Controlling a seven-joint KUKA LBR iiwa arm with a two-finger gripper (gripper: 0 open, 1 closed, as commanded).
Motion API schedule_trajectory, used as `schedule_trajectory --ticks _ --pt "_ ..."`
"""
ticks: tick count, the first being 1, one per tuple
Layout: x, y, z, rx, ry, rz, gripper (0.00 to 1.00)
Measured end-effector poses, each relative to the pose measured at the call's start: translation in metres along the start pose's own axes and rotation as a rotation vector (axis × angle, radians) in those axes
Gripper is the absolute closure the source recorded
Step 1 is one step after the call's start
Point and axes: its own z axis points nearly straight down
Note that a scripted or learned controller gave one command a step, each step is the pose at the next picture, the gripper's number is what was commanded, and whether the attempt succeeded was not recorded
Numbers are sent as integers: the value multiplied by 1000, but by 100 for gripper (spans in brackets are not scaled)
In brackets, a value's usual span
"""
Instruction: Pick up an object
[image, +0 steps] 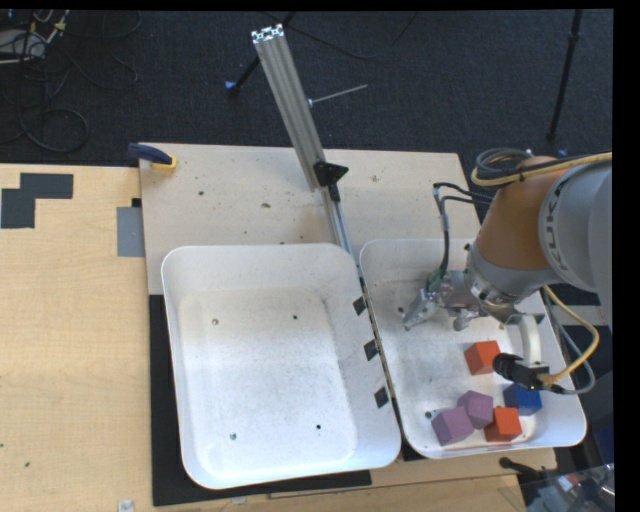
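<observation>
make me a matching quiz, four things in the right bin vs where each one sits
Things:
1. orange block
2. blue block
3. purple blocks
4. gripper

Places:
A. by the bin's near edge, left of a second orange block
B. over the bin's bare middle
C. at the right rim, under a black part
D. alone, farther in than the other blocks

Pairs: 1-D, 2-C, 3-A, 4-B

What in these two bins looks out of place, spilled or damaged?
Nothing stands out. The blocks, two purple, two orange and one blue, sit bunched in the right bin's near corner. The tool hovers over bare floor.
</observation>
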Motion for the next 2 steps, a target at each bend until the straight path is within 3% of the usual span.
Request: schedule_trajectory --ticks 1,2 --pt "-4 1 -14 -6 -2 9 100" --pt "-14 3 -69 -13 -3 1 100"
